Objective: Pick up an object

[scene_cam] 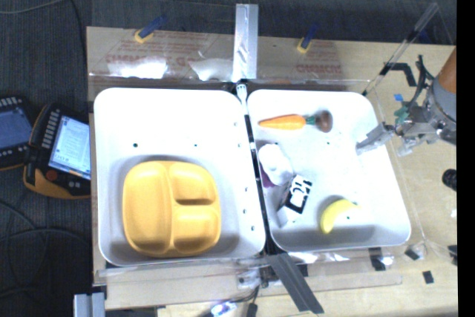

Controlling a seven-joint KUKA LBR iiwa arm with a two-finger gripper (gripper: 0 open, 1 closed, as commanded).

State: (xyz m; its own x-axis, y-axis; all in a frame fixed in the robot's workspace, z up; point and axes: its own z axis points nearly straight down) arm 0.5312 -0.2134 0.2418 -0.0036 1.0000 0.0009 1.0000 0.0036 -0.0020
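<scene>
Progress on the pick is judged to be at its very start: nothing has been lifted, and every candidate object lies in the right bin (386,182). The gripper (378,136) is seen at that bin's right edge, toward the far corner, low over the rim; whether it is spread or pressed together cannot be told, and nothing is seen held by it. A carrot (282,122) lies along the far edge, with a small brown object (323,120) touching its tip. A white bottle (273,163) rests against the left wall, a black-and-white item (297,197) just beside it, and a yellow banana (335,214) near the near edge. A yellow divided tray (171,206) sits in the left bin (111,130). Reaching in, closing on an object and raising it are all left to be done.
</scene>
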